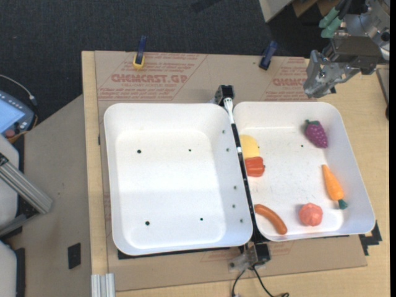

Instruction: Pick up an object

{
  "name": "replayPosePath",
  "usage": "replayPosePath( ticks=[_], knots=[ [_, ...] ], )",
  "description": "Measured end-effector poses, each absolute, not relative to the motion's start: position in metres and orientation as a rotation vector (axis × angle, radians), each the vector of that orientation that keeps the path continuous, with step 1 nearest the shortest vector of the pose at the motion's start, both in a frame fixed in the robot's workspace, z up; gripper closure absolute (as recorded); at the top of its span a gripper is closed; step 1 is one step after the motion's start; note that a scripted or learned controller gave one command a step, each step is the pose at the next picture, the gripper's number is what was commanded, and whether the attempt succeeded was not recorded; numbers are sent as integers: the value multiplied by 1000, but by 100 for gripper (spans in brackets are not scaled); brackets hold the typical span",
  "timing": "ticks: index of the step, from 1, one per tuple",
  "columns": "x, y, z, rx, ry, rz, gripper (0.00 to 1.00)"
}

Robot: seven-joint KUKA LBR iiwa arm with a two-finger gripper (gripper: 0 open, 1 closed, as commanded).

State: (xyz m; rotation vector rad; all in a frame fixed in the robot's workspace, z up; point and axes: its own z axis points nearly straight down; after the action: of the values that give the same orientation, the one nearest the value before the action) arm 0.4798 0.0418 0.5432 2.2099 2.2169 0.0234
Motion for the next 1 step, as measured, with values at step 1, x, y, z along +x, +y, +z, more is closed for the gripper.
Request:
replayPosePath(
  ticks=[1],
  knots=[
    [556, 44, 534, 2220, 2217, 4, 100]
  ],
)
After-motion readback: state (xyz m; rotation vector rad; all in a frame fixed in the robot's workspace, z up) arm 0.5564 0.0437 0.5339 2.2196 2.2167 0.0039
